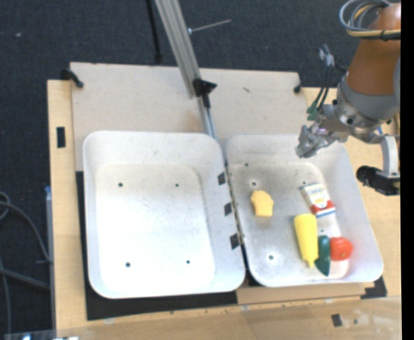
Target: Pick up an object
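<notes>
Gripper (310,144) hangs over the right bin (281,268), far rim; can't tell its state. In that bin: small yellow piece (262,204) mid-floor, white tube (320,205) w/ red label, text unreadable, beside a yellow bottle (306,237), green piece (323,254), red ball (341,248). Left bin (93,211) alongside.

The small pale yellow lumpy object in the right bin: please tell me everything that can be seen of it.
The small pale yellow lumpy object lies alone on the floor of the right white bin, in its left half, near the wall shared with the other bin. It looks soft or waxy, matte, rounded at the top and squarer below. Nothing touches it: the yellow bottle-shaped object lies apart to its lower right, and the gripper is apart at the bin's far rim.
</notes>
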